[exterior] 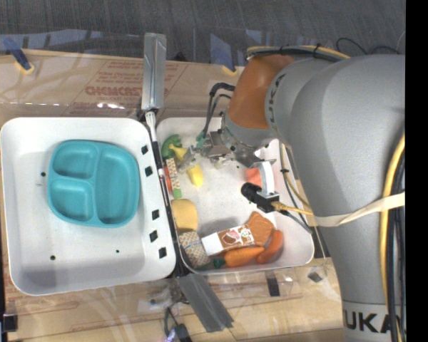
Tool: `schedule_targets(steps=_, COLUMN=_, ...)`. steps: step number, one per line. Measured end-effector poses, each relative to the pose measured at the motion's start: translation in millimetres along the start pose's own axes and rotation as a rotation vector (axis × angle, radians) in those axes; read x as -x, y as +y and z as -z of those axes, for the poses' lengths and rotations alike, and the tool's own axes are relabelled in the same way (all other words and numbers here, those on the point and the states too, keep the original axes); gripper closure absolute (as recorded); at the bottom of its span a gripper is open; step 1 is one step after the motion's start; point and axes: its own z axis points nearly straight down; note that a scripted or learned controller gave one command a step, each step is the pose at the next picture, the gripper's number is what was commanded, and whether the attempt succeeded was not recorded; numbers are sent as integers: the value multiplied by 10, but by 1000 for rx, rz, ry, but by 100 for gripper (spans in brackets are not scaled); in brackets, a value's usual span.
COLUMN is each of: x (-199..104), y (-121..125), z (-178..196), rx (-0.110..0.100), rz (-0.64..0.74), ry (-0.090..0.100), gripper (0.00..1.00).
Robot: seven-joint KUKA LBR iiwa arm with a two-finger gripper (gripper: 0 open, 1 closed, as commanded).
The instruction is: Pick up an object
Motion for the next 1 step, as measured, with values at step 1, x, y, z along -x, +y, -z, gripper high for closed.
schedule_targets(steps=1, x=-1, y=-3, z=59, rx=-6, rz=2, ry=1, gripper=100)
